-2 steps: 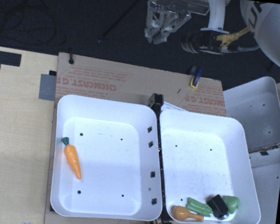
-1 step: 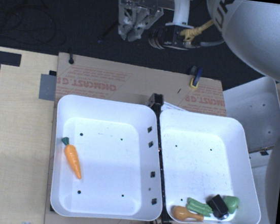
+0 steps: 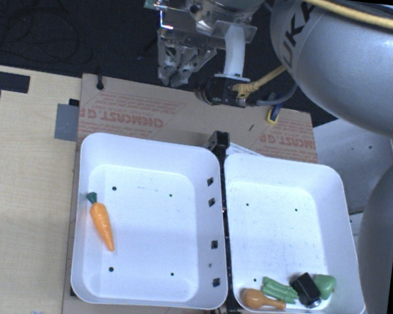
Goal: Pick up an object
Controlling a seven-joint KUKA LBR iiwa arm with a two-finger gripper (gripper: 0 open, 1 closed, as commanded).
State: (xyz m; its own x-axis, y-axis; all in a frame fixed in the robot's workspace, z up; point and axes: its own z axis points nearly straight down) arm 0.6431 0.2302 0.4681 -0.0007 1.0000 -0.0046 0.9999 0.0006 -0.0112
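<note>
Far above bins, end effector (image 3: 176, 67) hangs high, well clear of desk; finger spread cannot tell, nothing seen held. Carrot (image 3: 101, 223) alone at left bin's (image 3: 150, 155) left wall: easiest target. Pear-like piece (image 3: 262, 300), green pieces (image 3: 279, 290), black block (image 3: 305, 288) crowd right bin's (image 3: 288, 173) near corner, likely harder.

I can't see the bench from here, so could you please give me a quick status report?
Gripper up behind the bins, nothing in it. Carrot lies alone in left bin. Small pile in right bin's near corner. Nothing in the way.
</note>
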